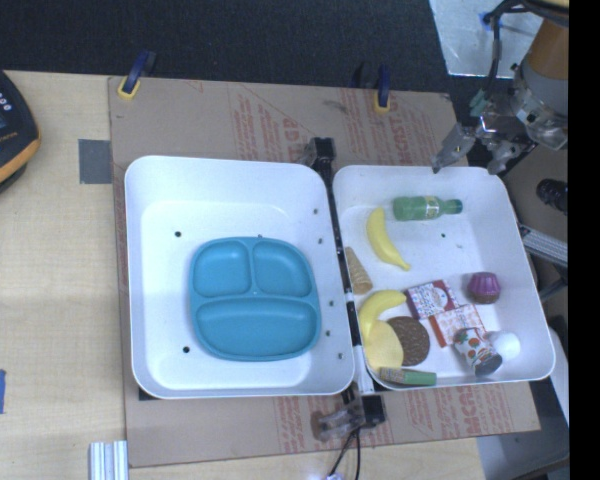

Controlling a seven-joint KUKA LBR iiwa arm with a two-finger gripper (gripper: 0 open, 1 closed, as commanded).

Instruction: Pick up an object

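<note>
My gripper hangs over the back rim of the right bin, open, with nothing between its fingers. Just in front of it lies a green bottle on its side. A yellow banana rests left of the bottle. Further forward are a purple round piece, a red and white packet, a second yellow banana, a brown round cookie and a small can.
The left bin holds a blue divided plate. A waffle cone lies by the divider between the bins. A yellow and black device sits at the far left of the bench.
</note>
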